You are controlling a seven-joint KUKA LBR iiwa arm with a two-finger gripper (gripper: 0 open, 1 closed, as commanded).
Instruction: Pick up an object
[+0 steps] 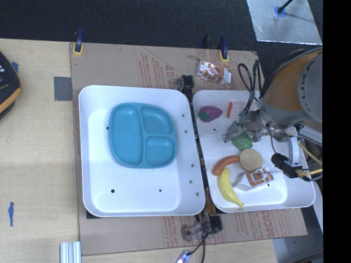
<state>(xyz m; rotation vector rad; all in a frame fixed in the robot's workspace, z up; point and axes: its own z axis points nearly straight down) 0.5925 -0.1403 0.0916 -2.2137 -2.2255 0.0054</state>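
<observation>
Bottom of frame: cables and a small connector (204, 227) sit on the cardboard sheet (137, 64) just below the gap between the two bins.
Right bin, near edge: a banana (228, 188) lies along the lower left of the right bin (304, 199), with a small printed packet (256, 178) just beside it to the right.
Right bin, middle: an orange sausage-looking thing (225, 164) lies above the banana, touching or nearly touching a round tan ball (252, 159).
Green thing: a green piece (242, 142) sits just above the tan ball, right under the claw tip, looks like the closest thing to it.
Claw: the gripper (237, 131) comes in from the right, low over the middle of the right bin; honestly can't tell if it's spread or pinching anything, too dark and cluttered there.
Right bin, far end: a purple thing (209, 113) lies up and to the left of the claw, clearly apart from it, and a small red-and-white card (235, 109) is next to it.
Left bin: the left bin (98, 201) holds a blue divided plate (143, 135), roughly centre.
Far side: a snack wrapper (213, 72) lies on the cardboard above the right bin, and two clamps (78, 41) pin the cardboard's top edge.
</observation>
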